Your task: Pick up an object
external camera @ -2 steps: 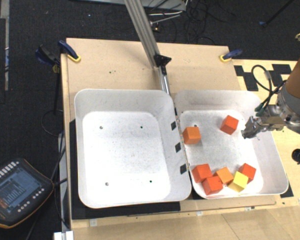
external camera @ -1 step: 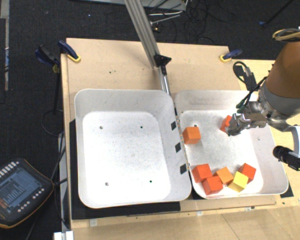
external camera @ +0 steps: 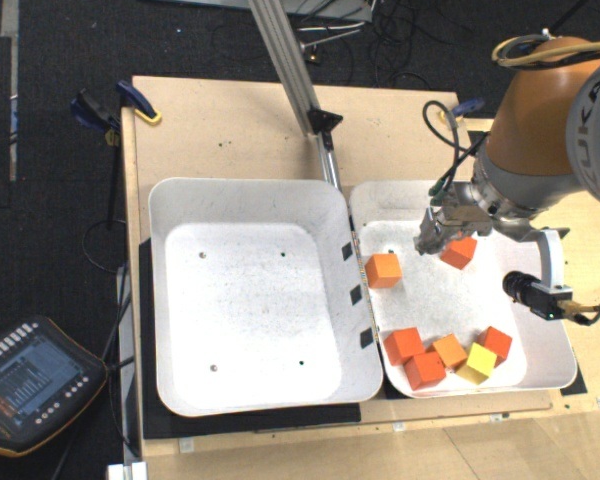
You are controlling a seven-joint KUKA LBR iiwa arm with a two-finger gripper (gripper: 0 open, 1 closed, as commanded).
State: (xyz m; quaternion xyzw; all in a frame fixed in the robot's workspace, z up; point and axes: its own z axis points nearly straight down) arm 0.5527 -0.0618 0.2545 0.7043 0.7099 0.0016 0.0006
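In the right bin (external camera: 555, 368), near its far end, the fingers (external camera: 432, 240) point down at the floor of the bin; whether they stand apart or together cannot be told, since the wrist masks them. Just beside them, on the side toward the arm's base, lies a red-orange cube (external camera: 459, 252), tilted on an edge and apparently touching or nearly touching the gripper body, though not visibly between the fingers. An orange cube (external camera: 383, 269) rests near the bin's left wall, a little nearer the camera. A cluster of cubes (external camera: 446, 355) occupies the near end, well apart from the fingers. The left bin (external camera: 180, 208) adjoins on the bench (external camera: 230, 118). The nearest candidate is judged to be the red-orange cube.
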